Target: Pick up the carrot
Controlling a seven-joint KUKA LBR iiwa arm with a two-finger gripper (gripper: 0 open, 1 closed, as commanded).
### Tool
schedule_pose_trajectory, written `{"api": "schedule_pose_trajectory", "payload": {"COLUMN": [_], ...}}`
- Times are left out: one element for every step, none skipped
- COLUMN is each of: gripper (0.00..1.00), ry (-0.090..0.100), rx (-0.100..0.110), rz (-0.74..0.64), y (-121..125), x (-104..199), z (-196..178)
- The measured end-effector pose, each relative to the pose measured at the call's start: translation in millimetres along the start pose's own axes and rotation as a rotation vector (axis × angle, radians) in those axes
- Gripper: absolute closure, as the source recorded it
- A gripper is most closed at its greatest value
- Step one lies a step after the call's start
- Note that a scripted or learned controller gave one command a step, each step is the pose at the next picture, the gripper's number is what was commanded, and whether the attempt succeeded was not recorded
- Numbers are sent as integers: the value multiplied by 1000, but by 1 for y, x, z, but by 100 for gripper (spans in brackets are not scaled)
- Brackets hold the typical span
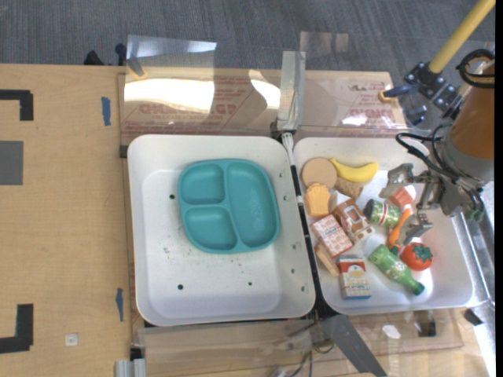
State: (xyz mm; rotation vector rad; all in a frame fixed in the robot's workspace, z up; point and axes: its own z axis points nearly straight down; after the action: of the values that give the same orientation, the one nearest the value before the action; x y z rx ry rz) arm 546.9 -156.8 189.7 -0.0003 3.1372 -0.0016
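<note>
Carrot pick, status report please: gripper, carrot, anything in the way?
Gripper low in right bin, over the toy pile. Carrot lying directly beneath it, grasp unconfirmed. Tomato, green bottle and can crowd it.

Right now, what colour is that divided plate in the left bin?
Teal, a blue-green all over. The divided plate shows clearly in the camera view from above.

Bright overhead light, glare on plastic sheet (196,93)
</note>
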Motion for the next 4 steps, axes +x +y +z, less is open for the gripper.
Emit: {"api": "schedule_pose_trajectory", "payload": {"gripper": [0, 0, 0, 100], "ry": [-10, -5, -12, -23], "rx": [2, 0, 7, 9], "rz": [113, 174, -315, -318], "y": [-28, -7, 15, 17], "x": [-26, 30, -1, -5], "z": [100, 101, 100, 87]}}
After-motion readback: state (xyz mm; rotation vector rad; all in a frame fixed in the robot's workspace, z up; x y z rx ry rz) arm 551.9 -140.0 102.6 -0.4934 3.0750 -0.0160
